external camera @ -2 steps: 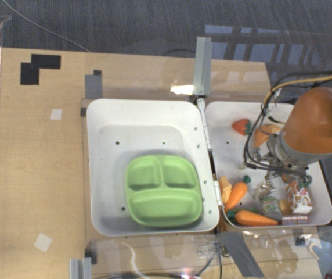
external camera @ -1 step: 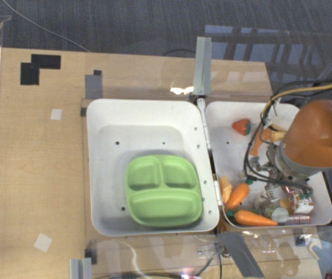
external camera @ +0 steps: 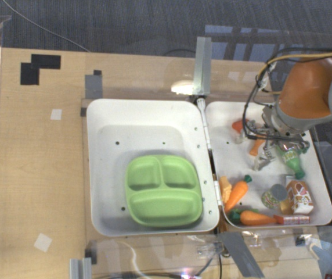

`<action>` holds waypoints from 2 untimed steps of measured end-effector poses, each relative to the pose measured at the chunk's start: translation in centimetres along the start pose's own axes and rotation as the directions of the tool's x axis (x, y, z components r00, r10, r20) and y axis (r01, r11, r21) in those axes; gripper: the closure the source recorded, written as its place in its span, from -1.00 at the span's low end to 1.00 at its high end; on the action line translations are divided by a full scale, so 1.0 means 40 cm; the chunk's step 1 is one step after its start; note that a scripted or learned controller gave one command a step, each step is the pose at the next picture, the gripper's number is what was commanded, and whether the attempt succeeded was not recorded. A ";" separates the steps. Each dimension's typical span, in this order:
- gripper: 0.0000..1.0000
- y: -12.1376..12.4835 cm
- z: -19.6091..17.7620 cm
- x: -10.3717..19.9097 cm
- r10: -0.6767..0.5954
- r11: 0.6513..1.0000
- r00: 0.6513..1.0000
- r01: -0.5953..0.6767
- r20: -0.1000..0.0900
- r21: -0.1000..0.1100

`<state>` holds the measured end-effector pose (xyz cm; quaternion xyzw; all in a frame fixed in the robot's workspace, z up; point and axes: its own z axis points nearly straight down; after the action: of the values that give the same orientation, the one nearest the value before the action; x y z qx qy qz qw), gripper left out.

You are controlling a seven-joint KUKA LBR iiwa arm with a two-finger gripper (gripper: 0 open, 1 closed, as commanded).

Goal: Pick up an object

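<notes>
Toy carrots (external camera: 236, 194), bottle (external camera: 292, 160), cans heaped, right bin (external camera: 326, 205).

Smooth matt green plastic divided plate (external camera: 164, 190); white plastic bins (external camera: 105, 127), faintly glossy; pale wood-grain bench (external camera: 32, 167); glossy orange plastic carrot (external camera: 237, 194).

Divided plate (external camera: 164, 190) in left bin (external camera: 102, 156)

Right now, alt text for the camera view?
A grey arm with an orange band reaches from the right, its gripper low over the right white bin, among toy carrots, a green bottle and small packages. The left white bin holds a green three-compartment plastic tray.
</notes>
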<state>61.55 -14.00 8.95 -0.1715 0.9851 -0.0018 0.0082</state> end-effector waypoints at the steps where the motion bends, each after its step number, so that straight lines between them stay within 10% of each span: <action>1: 1.00 -0.001 -0.038 -0.012 0.000 1.000 1.000 0.000 0.013 0.005; 2: 1.00 -0.141 -0.448 -0.075 -0.160 0.987 0.987 0.160 0.006 0.009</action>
<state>65.98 -18.27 26.97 -0.2502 0.9681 -0.0059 0.0120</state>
